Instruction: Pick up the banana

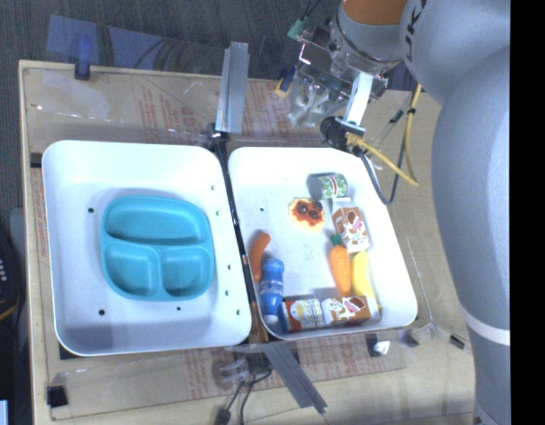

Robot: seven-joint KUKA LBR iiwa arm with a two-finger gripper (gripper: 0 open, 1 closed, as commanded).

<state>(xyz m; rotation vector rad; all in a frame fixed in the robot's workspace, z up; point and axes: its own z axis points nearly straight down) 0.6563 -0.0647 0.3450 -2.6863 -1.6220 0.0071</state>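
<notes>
The banana [362, 278] is small and yellow. It lies lengthwise near the right wall of the right bin [254, 180], pressed against an orange carrot [341, 268] on its left. My gripper [309, 104] hangs high over the bench just beyond the right bin's far rim, well away from the banana. Nothing shows in it.
The right bin also holds a green can [328, 185], an orange-red toy [306, 212], a small carton [350, 227], a sausage [258, 253], a blue bottle [271, 290] and a juice box [330, 310] at the near wall. A blue divided tray [157, 246] sits in the left bin [68, 162].
</notes>
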